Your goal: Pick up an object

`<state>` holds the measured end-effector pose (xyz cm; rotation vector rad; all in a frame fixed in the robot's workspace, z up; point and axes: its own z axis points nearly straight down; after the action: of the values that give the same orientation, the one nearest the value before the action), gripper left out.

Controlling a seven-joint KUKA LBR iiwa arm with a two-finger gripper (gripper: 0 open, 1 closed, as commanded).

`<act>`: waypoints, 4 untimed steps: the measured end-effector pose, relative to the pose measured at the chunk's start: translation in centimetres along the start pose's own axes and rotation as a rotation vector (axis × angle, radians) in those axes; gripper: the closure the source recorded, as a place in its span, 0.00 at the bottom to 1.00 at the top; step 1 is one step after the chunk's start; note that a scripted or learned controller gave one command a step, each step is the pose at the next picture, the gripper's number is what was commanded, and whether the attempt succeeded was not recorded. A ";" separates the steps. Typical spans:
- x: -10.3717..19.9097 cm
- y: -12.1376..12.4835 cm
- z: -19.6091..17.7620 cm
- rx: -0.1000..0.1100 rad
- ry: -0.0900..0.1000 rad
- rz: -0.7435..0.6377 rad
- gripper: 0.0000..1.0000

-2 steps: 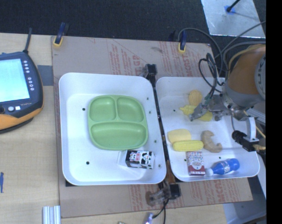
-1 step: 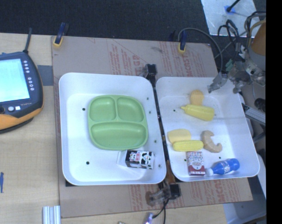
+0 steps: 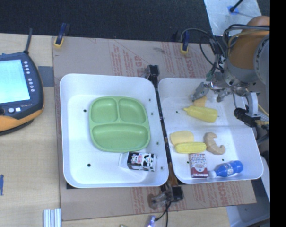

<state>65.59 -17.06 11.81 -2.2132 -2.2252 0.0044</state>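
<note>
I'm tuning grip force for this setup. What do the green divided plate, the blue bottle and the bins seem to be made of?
The green divided plate looks like matte moulded plastic: even colour, soft rounded ridges, no glare. The blue bottle seems glossy plastic, with a white cap end and a bright highlight. The left bin and right bin look like smooth, thin white plastic with rounded corners, though painted metal can't be excluded.
</note>
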 end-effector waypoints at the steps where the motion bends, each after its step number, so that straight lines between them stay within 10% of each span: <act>1: 1.0 -1.1 2.6 0.000 -0.001 -0.001 0.00; 2: -1.9 -10.4 0.0 -0.001 -0.002 0.002 0.00; 3: 0.1 -10.9 2.7 -0.001 -0.001 0.000 0.00; 4: -0.1 -10.9 1.6 0.000 -0.003 -0.003 1.00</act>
<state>54.73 -17.19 10.21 -2.2106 -2.2304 0.0077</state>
